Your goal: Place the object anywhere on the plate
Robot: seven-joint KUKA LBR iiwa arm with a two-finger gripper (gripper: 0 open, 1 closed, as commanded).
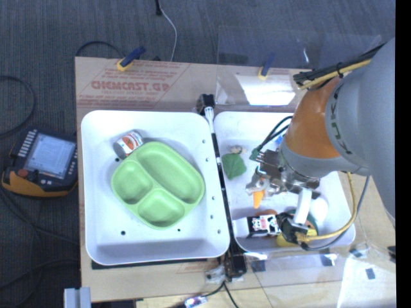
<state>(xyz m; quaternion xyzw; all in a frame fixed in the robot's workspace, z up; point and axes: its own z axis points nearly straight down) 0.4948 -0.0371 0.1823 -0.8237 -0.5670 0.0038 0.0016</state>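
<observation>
While the green sectioned plate [158, 183] waits bare in the left bin [96, 236], a small can [128, 143] lying just beside its far-left edge, the gripper [266, 186] hangs low in the right bin [347, 236] over an orange piece [257, 199], with a green lump [234, 165] just to its left. Whether the pincer is released or clenched I cannot tell, so this reads as the pick stage. Next comes a sure grasp, a lift over the divider and a carry leftward to the plate.
</observation>
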